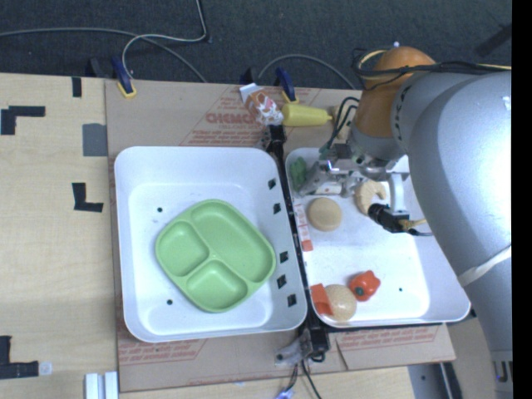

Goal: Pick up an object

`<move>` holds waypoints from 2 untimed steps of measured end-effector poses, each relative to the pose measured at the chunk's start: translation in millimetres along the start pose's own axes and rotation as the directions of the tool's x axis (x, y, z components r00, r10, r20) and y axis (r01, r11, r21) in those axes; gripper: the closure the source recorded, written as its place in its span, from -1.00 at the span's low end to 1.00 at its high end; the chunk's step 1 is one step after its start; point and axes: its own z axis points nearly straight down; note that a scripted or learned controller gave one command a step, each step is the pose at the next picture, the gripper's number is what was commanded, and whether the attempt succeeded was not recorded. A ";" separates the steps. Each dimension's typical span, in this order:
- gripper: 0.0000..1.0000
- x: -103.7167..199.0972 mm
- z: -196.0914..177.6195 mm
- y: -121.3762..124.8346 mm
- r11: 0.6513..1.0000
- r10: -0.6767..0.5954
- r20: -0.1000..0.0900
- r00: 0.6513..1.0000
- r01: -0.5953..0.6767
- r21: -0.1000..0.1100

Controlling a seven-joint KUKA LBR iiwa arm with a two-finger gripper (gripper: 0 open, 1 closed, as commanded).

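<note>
One round tan bun [324, 214], tool [332, 173] just above, perhaps touching

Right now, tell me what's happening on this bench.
A grey KUKA arm reaches in from the right, and its gripper is low over the far end of the right bin. That bin holds a tan round piece, a red piece and another tan piece near the front, and something green by the gripper. Nothing is visibly held. The left bin holds a green divided plate.
</note>
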 end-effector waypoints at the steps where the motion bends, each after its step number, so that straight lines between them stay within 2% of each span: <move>1: -1.00 -5.5 -0.4 -34.3 1.000 0.001 -0.002 1.000 -0.001 -0.019; 2: -1.00 -1.6 -0.3 -5.0 1.000 0.000 -0.002 1.000 0.000 -0.016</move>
